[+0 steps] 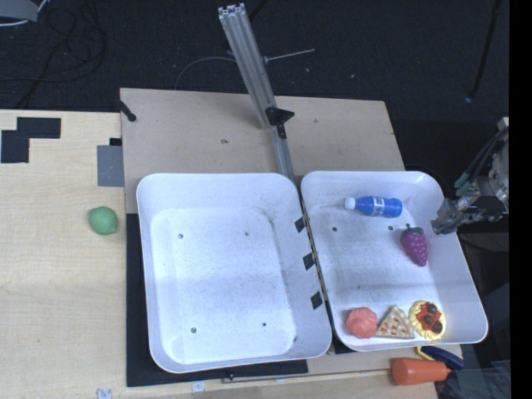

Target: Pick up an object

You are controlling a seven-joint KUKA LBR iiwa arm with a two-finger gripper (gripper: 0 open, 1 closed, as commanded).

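Note:
The right bin (pixel 453 256) holds a blue bottle with a white cap (pixel 376 206) lying near its back, a purple grape bunch (pixel 416 246) near the right wall, and along the front a pinkish-red round toy (pixel 362 322), a pizza slice (pixel 395 324) and a yellow round toy with red and black bits (pixel 426 318). My gripper (pixel 445 221) hangs at the right bin's right rim, just right of the grapes. Nothing shows between its tips.
The left bin (pixel 150 198) stands beside the right one. A green ball (pixel 104 220) lies on the bench to the left. An orange carrot-like toy (pixel 420 371) lies in front of the right bin. A metal rail (pixel 253 69) slants in from the back.

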